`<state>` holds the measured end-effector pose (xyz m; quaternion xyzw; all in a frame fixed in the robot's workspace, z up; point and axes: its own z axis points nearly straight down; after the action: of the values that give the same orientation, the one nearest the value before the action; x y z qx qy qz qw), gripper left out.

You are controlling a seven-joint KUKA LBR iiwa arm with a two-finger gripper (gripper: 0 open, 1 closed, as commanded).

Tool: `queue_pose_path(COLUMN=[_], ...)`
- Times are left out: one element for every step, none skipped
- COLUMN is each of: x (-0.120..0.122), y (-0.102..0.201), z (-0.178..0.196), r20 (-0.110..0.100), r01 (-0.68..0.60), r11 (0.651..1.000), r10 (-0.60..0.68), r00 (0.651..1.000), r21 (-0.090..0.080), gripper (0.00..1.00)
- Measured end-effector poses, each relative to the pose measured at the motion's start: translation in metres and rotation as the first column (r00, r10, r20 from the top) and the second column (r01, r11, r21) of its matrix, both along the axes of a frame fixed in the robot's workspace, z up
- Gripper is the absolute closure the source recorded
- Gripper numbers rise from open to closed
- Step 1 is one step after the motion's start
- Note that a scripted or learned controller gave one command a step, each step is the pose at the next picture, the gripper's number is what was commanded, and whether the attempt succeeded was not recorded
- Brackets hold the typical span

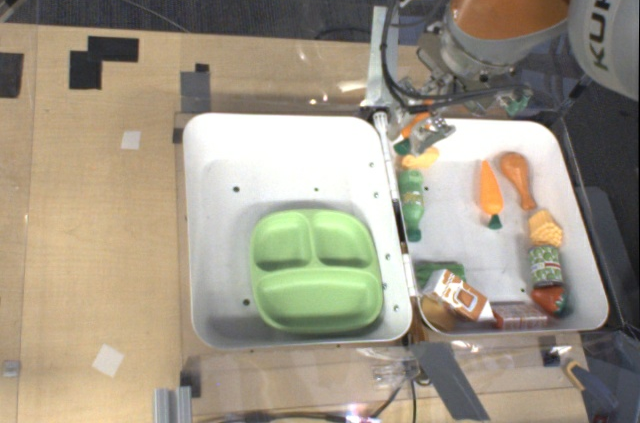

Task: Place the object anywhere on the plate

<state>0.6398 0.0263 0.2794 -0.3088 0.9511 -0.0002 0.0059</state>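
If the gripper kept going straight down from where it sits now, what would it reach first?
Probably the small yellow toy food piece at the right white bin's top-left corner, just under the gripper; depth is unclear from this slanted view.

Glossy green plastic plate point(316, 271) in smooth white bin point(215, 211); wooden bench point(90, 231).

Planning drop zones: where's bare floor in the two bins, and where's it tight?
Left bin: bare behind and left of the green plate. Right bin: a bare patch between the green bottle and carrot. Crowded along its right wall and front edge, and at the back-left corner under the end effector.
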Motion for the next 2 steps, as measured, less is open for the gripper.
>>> queue_pose_path(x=[-0.05, -0.143], y=[-0.014, -0.069], z=[-0.062, 0.04], r20=[-0.005, 0.002], r01=[-0.167, -0.486], r11=[0.986, 0.874], r10=[0.167, 0.486], r00=[0.986, 0.874], r21=[-0.002, -0.012], gripper=[1.0, 1.0])
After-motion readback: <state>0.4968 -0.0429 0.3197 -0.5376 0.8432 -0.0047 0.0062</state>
